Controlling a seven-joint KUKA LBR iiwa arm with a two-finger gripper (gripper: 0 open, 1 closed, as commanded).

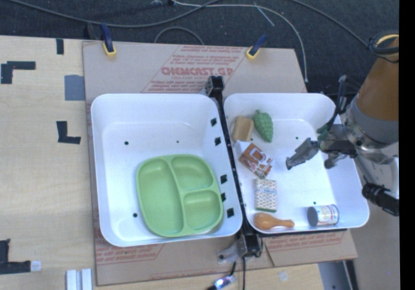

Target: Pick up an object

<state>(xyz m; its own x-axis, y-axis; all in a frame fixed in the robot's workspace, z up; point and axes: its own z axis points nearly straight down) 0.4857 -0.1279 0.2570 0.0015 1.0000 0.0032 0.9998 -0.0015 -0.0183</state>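
Note:
The right bin holds several small objects. A tan block and a green leafy item lie at its back left. An orange-red packet and a green-and-white patterned box lie in front of them. At the front edge there is an orange gourd-shaped toy and a small can on its side. My gripper hangs over the bin's middle right, open, with nothing between its fingers. It is right of the packet and behind the can.
The left bin holds a green divided plate at its front right. A black divider joins the two bins. Cardboard lies under the bins, and cables cross the dark floor behind.

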